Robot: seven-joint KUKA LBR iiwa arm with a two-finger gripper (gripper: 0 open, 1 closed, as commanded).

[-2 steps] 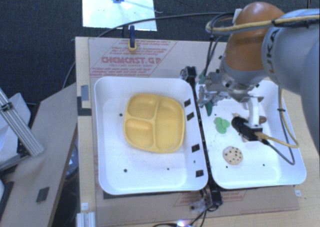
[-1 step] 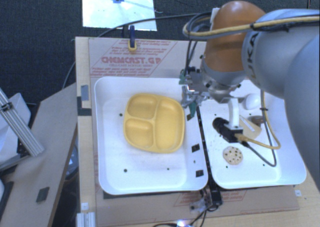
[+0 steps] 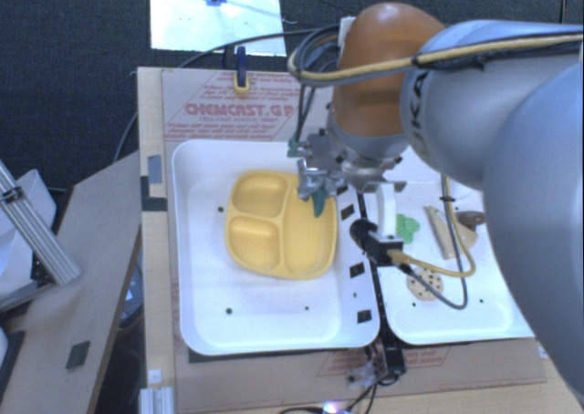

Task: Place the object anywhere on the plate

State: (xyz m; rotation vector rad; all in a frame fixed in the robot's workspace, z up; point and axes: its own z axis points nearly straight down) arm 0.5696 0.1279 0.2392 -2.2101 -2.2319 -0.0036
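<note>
A yellow plate (image 3: 274, 225) with three compartments lies in the left white bin (image 3: 205, 312). My gripper (image 3: 317, 193) hangs over the plate's upper right rim. Its fingers are shut on a small dark green object (image 3: 318, 206), which pokes out below the fingertips just above the plate's large right compartment. The orange wrist band (image 3: 379, 66) and grey arm cover the area behind the gripper.
The right bin (image 3: 474, 321) holds a light green piece (image 3: 407, 227), wooden sticks (image 3: 443, 232), a brown piece (image 3: 472, 218) and a round perforated disc (image 3: 425, 285). A yellow cable (image 3: 447, 271) loops over it. A black strip (image 3: 372, 294) runs between the bins.
</note>
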